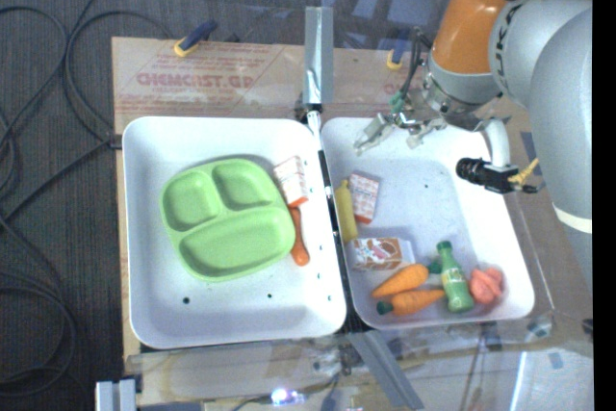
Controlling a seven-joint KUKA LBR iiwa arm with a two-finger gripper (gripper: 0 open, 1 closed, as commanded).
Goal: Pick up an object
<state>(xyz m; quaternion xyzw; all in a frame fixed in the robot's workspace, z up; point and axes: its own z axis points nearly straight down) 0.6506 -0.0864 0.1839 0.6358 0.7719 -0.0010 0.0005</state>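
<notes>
Over the right bin's (520, 250) far edge hung the hand (392, 132), fingers spread, holding nothing; the carton (364, 196) lay just below.

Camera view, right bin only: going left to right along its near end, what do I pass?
Snack packet → two carrots → green bottle → pink item. The gripper is at the bin's far edge, away from these.

Two bins, side by side
Left bin (144, 303) holds a tray (226, 217); right bin (500, 236) holds carrots (404, 289), a bottle (452, 276) and cartons (364, 195).
</notes>
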